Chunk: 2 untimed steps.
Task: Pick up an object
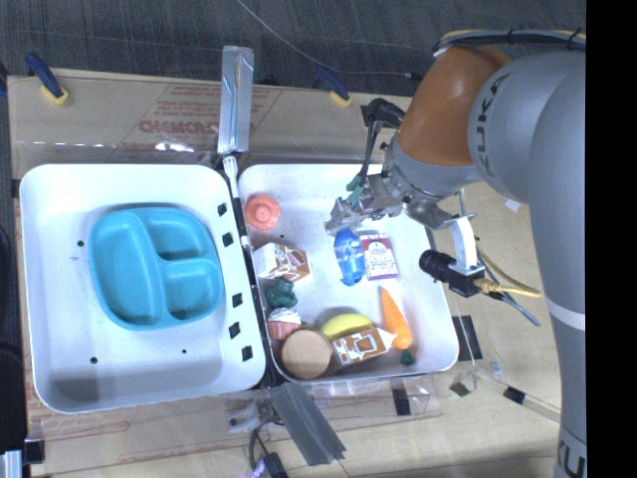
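Observation:
My gripper (350, 210) hangs over the upper middle of the right bin (314, 182), just above a blue water bottle (348, 258). A small pink-and-white carton (379, 258) lies beside the bottle on its right. Whether anything sits between the fingers is hidden by the wrist. Other objects in this bin: a pink cup (263, 211), a small milk carton (282, 263), a dark green piece (282, 294), a cupcake (284, 322), a tan round ball (307, 354), a banana (344, 325), a brown carton (362, 347) and a carrot (396, 319).
The left bin (60, 357) holds a blue divided tray (159, 264). A metal divider (235, 103) stands between the bins at the back. The grey arm with its orange band (453, 108) covers the right bin's upper right corner.

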Available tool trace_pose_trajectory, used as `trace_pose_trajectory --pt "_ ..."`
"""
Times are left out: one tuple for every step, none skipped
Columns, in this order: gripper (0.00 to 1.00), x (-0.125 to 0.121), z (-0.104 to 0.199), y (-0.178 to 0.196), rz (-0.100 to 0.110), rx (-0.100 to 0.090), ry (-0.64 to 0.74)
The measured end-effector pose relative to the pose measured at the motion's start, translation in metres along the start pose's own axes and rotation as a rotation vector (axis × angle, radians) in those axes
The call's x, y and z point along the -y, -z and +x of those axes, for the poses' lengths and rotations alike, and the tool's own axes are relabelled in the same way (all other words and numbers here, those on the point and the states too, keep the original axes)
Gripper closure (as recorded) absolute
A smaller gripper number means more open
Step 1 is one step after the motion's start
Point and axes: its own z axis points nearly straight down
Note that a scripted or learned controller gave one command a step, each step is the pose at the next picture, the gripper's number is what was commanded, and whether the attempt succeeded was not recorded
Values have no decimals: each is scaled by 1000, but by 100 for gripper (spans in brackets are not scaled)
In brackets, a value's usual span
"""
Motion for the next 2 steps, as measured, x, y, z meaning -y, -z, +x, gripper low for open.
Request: trace_pose_trajectory --pt "100 0 0 8 5 -1 4" --pt "100 39 23 -26 11 -3 -221"
